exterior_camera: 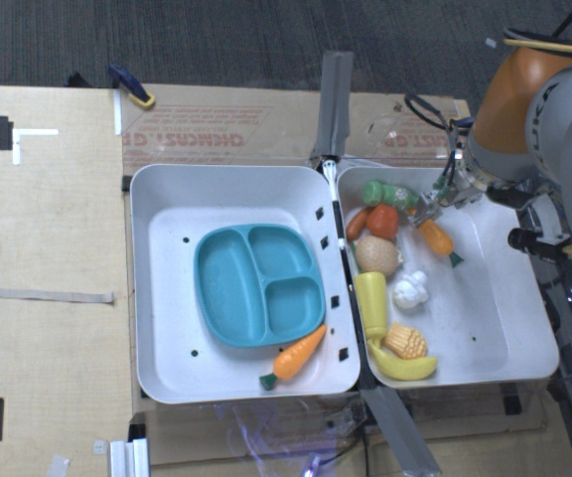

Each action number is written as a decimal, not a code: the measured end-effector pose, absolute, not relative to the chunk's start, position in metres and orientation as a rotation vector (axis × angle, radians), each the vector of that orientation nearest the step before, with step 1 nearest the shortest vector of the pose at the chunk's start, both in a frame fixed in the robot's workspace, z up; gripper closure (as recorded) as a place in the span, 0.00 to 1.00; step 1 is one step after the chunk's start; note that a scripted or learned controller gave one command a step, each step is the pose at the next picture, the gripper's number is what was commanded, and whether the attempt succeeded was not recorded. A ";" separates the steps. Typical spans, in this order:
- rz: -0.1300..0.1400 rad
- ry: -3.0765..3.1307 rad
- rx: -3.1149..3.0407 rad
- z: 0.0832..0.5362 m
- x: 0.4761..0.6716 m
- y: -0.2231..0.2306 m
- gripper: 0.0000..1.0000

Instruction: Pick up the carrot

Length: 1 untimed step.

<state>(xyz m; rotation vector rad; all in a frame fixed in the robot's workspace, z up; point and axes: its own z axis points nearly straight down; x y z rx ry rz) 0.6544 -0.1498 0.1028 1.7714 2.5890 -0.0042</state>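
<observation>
The gripper [439, 201] hangs low over the back of the right bin [495, 346]; its tip is dark and blurred against cables, so whether it is wide or closed cannot be told. Just below it, close or touching, a small carrot [436, 238] lies on the bin floor, long axis slanting, green stub toward the lower right, orange end up toward the gripper.

To its left sit a red item [382, 222], a green piece [385, 194] partly hidden behind it, and a beige lump [375, 254].

A larger carrot [301, 354] lies in the left bin [157, 296] against the front edge of the teal divided plate [261, 286], tip up-right, green top down-left.

Behind the bins, red print on the cardboard [216, 127] reads mirrored and cannot be made out
</observation>
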 end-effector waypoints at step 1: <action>-0.001 2.726 1.556 0.192 0.630 -0.087 1.00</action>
